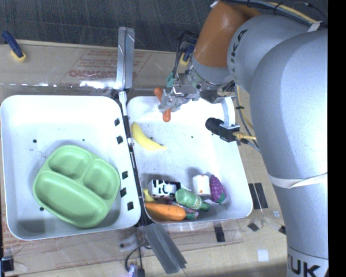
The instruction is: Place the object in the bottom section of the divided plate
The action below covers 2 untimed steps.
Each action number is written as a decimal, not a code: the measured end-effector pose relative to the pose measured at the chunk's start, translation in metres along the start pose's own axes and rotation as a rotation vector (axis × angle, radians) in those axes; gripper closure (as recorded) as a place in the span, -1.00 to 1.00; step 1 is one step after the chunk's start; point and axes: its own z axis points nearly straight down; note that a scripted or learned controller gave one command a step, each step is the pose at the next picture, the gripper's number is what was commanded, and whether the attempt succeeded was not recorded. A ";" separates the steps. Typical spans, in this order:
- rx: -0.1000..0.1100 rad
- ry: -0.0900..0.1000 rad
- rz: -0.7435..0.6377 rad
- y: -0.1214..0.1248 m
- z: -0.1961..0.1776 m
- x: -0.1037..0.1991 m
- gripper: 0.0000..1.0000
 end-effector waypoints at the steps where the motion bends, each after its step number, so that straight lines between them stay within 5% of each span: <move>1: 0.004 0.000 0.196 -0.018 0.001 0.069 1.00; 2: 0.003 -0.001 0.204 -0.042 0.001 0.137 1.00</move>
